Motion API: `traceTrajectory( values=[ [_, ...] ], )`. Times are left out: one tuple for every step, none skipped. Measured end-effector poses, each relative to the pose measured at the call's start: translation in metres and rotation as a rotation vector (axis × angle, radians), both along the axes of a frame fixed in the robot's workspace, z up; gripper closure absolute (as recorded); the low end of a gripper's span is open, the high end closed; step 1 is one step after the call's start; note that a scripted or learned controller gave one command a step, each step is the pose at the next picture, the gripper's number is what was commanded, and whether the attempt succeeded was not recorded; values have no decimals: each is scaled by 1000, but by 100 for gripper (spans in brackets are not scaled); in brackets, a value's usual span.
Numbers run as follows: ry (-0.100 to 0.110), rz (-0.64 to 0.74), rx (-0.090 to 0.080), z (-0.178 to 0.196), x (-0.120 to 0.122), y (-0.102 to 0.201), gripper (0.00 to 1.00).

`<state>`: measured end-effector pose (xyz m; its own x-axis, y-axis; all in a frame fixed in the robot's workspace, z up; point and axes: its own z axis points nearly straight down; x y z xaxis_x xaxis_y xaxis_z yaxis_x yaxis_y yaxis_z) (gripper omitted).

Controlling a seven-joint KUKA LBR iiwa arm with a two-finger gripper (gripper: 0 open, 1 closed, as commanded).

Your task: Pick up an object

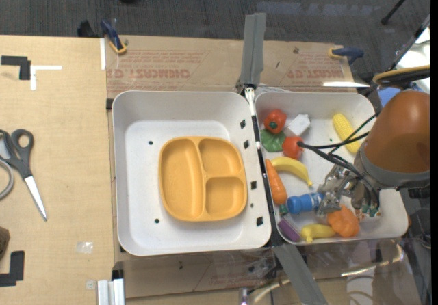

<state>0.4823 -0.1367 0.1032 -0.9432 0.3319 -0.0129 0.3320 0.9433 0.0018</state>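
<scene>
The right bin [390,228] holds several toy foods. A red tomato [275,121], a white block [298,124] and a corn cob [342,128] lie at its far end. A banana [291,168] and a carrot [276,184] lie mid-left. Along the near side are a blue bottle [301,203], a purple eggplant [288,230], a small yellow piece [317,232] and an orange fruit [344,222]. My gripper [336,192] hangs low in this bin, just right of the blue bottle's cap and above the orange fruit. The orange wrist covers the bin's right side.
The left bin [130,180] holds a yellow divided plate [203,178]. Scissors [26,170] lie on the wooden bench at far left. A grey bar [253,50] runs back from between the bins. Black cables [328,153] cross the right bin toward the wrist.
</scene>
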Motion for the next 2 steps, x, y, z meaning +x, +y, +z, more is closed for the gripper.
traceTrajectory(
  values=[
    [7,-126,-1,-9,14,41,100],
    [10,285,0,111,43,-19,100]
  ],
)
